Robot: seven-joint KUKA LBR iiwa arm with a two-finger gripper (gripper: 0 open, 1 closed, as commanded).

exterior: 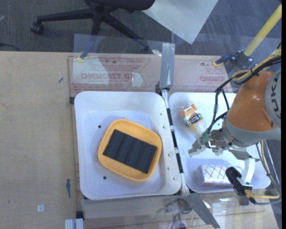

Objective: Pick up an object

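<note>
A robot lab: bench (31,134), white bins (85,112), office chair (103,13).

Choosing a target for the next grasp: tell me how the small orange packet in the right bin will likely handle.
The small orange packet looks like a crinkly wrapped snack, so probably light and somewhat floppy. Its wrapper looks glossy, so it may slip between fingers. It lies flat in the right bin, so rolling seems unlikely; a push would probably just slide it.

The flat brown cardboard sheet (120,74) lying under clear plastic behind the two bins carries faded red block lettering, reversed or upside down from this angle, too washed out to read; a second patch of the same red print sits on the right part of the cardboard. The small orange and white packet (191,115) has a dark label whose print is too small to make out
</note>
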